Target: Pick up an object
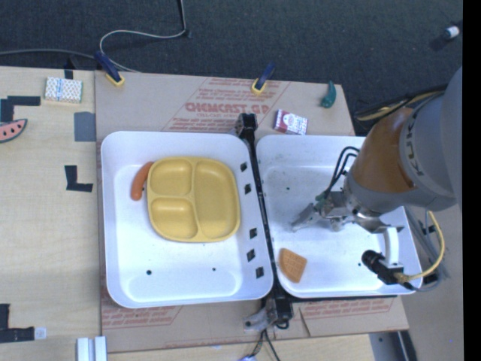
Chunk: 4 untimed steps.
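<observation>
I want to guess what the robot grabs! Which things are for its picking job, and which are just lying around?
For the job: gripper, cracker, yellow tray, orange sausage.

Just lying around: small packet, clamps, checkered block, cable.

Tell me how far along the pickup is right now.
Nothing looks picked up yet. The gripper is low inside the right bin, with nothing visible between its fingers. The orange cracker lies in that bin nearer the front. Left to do: close on an object and lift it.

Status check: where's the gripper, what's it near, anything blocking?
Gripper low in right bin, nothing visibly held. Cracker nearby, untouched. Yellow tray, hot dog in left bin.
</observation>
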Each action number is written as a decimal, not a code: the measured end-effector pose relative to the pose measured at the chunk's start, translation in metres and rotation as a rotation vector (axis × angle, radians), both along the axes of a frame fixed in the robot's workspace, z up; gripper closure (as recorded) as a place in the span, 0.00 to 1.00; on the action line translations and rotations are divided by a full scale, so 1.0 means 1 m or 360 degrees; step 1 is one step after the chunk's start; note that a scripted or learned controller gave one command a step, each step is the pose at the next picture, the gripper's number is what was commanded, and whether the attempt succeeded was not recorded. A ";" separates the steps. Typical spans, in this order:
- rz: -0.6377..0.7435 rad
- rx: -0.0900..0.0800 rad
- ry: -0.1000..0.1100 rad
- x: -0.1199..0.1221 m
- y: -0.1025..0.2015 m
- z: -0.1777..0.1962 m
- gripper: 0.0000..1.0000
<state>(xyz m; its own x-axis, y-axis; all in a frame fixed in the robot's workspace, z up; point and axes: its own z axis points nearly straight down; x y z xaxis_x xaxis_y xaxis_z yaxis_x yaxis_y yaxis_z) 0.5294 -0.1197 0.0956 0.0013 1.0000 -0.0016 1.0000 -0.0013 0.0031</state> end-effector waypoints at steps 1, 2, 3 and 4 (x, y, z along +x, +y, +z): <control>0.0001 0.0003 0.0001 0.000 0.001 0.009 1.00; 0.0006 0.0004 0.0006 -0.024 0.072 0.089 1.00; 0.0005 0.0004 0.0007 -0.024 0.072 0.088 0.00; 0.0003 0.0000 -0.0001 0.016 0.015 -0.009 0.00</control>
<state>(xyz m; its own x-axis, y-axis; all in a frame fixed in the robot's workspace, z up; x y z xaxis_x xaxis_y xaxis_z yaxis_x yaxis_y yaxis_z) 0.5456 -0.1042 0.0861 -0.0004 1.0000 -0.0017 1.0000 0.0004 0.0041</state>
